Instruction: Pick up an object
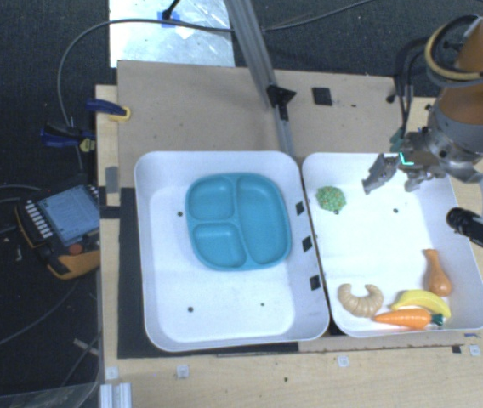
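Note:
In the right bin (394,245), a green broccoli-like piece (331,198) lies near the top left corner. A tan croissant (360,299), an orange carrot (405,318), a yellow banana (424,302) and an orange gourd (435,272) are grouped at the bin's front right. My gripper (397,178) hangs over the bin's back edge, to the right of the green piece and apart from it. It is open, with nothing between its fingers.
The left bin (165,296) holds a blue divided plate (238,220). A grey pole (254,49) slants across the bench behind the bins. Clamps and a handheld device (63,223) lie off the bench on the left.

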`<state>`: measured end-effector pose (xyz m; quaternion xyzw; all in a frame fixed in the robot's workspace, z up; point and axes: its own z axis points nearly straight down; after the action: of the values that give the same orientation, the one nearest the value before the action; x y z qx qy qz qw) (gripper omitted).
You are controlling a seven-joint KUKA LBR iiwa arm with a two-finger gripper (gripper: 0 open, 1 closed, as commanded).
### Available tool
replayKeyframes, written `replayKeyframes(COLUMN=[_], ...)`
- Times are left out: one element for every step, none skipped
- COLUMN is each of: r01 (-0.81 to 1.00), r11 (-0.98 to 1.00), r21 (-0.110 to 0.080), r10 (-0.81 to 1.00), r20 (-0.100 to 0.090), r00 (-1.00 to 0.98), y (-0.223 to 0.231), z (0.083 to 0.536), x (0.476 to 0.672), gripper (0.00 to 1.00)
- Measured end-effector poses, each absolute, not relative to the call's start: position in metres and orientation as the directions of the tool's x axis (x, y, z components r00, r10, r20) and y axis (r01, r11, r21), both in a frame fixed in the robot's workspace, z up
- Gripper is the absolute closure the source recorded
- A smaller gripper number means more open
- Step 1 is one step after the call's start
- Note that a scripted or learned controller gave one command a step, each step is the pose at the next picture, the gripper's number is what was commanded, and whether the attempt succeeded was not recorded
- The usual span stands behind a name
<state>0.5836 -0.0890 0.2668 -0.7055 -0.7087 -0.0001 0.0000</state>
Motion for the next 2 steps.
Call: replayKeyframes(r01=[1.0, 1.0], r11=[0.005, 0.006], r21=[0.002, -0.001], r10=[1.0, 1.0], r20=[0.0, 0.0], r00=[-0.005, -0.006], y=[-0.089, -0.081], z=[0.267, 0.216], x=[0.584, 0.59], gripper=[0.0, 0.0])
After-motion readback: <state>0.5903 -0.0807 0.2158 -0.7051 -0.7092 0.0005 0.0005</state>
